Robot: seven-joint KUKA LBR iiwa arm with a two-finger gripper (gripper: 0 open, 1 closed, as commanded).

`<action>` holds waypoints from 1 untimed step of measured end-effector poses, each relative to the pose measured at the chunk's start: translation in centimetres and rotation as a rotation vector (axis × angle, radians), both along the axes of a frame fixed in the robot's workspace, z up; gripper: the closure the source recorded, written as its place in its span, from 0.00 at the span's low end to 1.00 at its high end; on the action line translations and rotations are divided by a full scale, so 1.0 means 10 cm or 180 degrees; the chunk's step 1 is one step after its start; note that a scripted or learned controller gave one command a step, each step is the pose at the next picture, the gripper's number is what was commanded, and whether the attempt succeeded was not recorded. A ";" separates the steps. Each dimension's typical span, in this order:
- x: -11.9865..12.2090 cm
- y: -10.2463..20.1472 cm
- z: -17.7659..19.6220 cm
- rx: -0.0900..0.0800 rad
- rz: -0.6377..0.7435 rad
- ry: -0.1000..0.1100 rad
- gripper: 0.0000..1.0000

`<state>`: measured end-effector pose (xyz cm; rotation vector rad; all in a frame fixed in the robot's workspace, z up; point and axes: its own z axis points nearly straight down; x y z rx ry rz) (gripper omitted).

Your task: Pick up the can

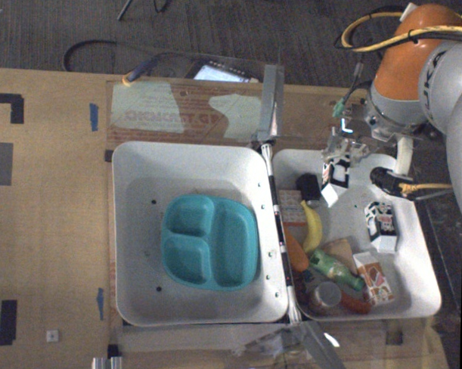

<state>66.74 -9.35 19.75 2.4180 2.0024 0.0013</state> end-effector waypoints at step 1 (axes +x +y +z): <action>0.00 -1.19 0.69 -0.0001 -0.0685 0.0001 1.00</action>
